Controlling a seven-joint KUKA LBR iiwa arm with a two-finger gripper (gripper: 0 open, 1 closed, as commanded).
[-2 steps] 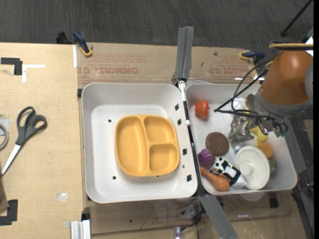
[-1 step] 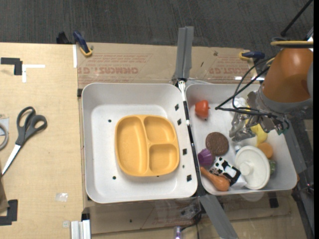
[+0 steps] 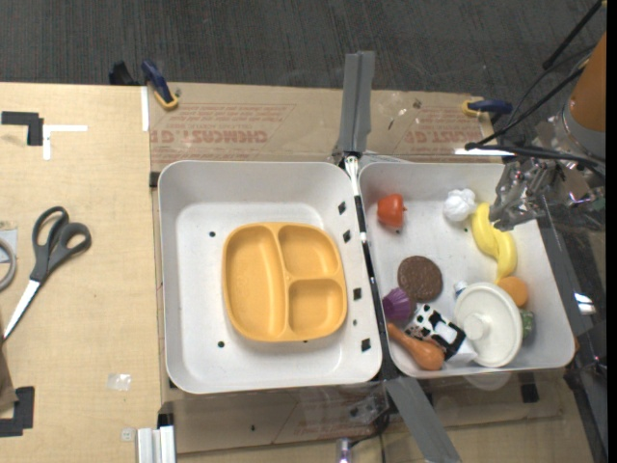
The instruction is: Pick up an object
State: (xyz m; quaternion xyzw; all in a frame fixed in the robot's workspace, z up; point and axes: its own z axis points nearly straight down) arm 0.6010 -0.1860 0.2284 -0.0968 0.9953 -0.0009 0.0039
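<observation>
1. The gripper [image 3: 508,210] hangs low over the right bin [image 3: 554,355]; whether it is gripping or loose, I cannot tell.
2. The banana [image 3: 494,239] lies just under its tip, probably the toy it wants.
3. The white ball [image 3: 460,204] sits near, beside it.

Pale wooden bench [image 3: 77,355] with a brown cardboard sheet [image 3: 251,123] at its far side. Directly on it: two white bins, left bin [image 3: 183,287] and right bin [image 3: 549,355], side by side; scissors [image 3: 43,254] well to the left; blue clamps [image 3: 159,83] at the cardboard's far edge.
</observation>
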